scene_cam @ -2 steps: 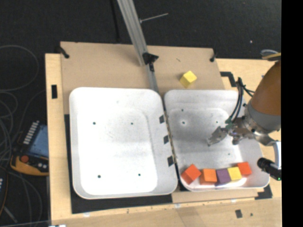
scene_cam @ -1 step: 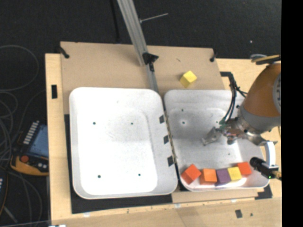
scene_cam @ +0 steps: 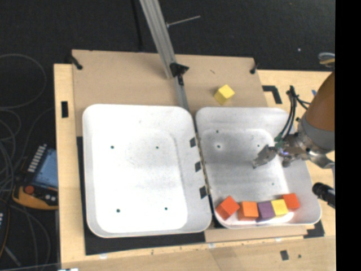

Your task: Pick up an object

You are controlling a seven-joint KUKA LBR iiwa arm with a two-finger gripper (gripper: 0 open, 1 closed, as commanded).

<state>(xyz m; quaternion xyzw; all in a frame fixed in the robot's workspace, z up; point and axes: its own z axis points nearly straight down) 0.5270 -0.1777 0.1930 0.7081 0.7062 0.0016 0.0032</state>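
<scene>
Five blocks [scene_cam: 258, 208] line the right bin's [scene_cam: 237, 123] near wall: red-orange, orange, purple, yellow, red-orange. Yellow cube [scene_cam: 224, 94] on bench beyond. Gripper [scene_cam: 264, 157] above bin floor, well apart; finger state undeterminable.

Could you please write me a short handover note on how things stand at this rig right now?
Claw: low over the middle of the right bin, nothing visibly in it; grip state unclear.
Blocks: five in a row along the right bin's near wall: red block, orange block, purple block, yellow block, second red block. A yellow cube sits on the bench behind the bins.
Done: no pick yet.
Left: grasp a block and lift it.
</scene>
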